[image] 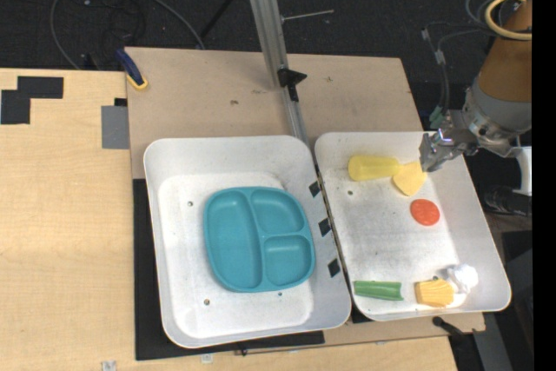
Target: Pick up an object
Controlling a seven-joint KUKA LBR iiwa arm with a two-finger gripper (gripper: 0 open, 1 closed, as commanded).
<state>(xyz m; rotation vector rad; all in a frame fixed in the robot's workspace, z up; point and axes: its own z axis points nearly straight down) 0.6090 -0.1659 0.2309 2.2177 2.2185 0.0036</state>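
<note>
With the end effector (434, 154) low over the right bin's (486, 274) far right corner, its grip impossible to tell, it should centre on the yellow piece (409, 180) just beside it before closing.

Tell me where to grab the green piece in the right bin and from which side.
Grip the green piece across its short width, at mid-length, coming straight down. It lies flat and long, roughly parallel to the near edge of the right bin, so its long sides face that near wall and the bin's middle. There is bare floor on both, and the yellow piece sits off its end, probably clear of the tool.
</note>
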